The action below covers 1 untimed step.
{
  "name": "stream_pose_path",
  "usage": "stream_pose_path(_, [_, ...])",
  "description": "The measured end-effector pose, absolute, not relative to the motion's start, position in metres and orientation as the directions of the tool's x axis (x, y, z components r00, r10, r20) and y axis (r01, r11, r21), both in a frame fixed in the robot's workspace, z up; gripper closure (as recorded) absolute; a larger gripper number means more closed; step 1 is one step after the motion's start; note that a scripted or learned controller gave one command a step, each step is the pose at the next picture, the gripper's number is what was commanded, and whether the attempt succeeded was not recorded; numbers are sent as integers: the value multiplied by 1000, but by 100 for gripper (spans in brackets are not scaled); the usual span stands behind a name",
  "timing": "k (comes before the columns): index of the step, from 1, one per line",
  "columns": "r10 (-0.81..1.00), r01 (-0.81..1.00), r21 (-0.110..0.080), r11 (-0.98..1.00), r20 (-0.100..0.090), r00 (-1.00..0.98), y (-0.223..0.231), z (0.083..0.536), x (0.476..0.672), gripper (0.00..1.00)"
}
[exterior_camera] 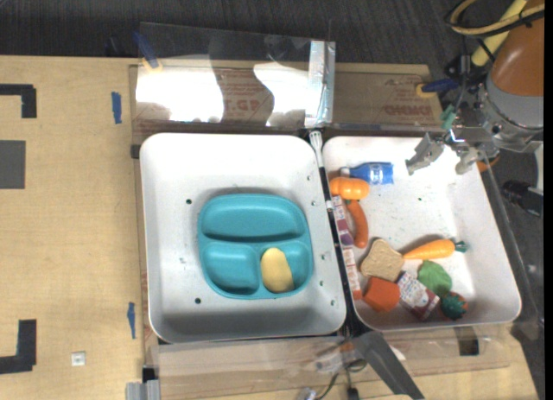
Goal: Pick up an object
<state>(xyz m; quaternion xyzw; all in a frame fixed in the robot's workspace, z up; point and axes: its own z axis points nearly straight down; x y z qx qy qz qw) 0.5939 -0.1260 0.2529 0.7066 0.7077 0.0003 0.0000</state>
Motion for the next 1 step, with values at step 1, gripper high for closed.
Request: stream_pose_path(1, [1000,1000,0,2,0,-2,-126,253,594,0])
